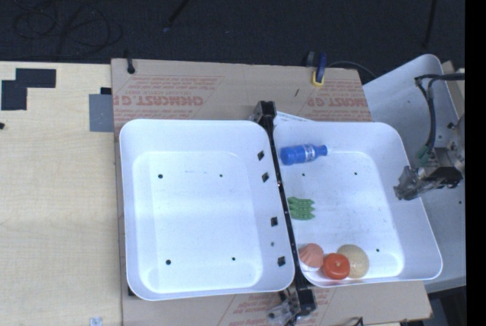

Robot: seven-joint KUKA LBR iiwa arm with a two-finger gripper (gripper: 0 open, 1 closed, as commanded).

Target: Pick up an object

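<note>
Cardboard-covered counter (228,89) carries 2 white bins; the right bin (383,134) holds a blue bottle (302,154), green item (301,209) and 3 round objects (334,262). Pincer (410,184) sits at its right rim, state indeterminable

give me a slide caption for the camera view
Gripper at right bin's edge; blue bottle, green item and three round pieces inside.

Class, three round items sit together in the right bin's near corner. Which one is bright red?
The middle one, the red disc. The pinkish one lies to its left and the pale tan one to its right.
</note>
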